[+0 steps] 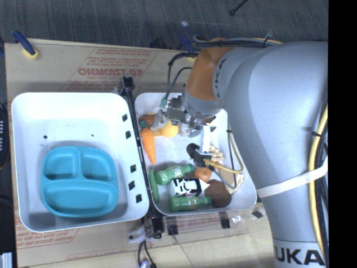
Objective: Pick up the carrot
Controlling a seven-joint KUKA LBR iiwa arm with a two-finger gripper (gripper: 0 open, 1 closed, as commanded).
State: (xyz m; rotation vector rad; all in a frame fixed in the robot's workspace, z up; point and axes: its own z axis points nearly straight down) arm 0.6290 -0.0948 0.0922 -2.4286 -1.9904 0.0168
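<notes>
Hand [177, 121] of the arm is seen low in the right bin [237, 202], beside a yellow toy [169, 130], and whether it is open or closed cannot be told from this slanted view. The carrot [148, 144] is found just beyond the hand toward the divider between the bins, lying free along the bin's wall, so the reach-and-align step is judged to be in hand. A short shift toward that wall and a lowering over the carrot's thick upper half would be called for next.

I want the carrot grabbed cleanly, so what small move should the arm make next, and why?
Probably shift the gripper slightly toward the left bin and down: the carrot lies against the right bin's left wall, just beside the gripper, not under it.
</notes>
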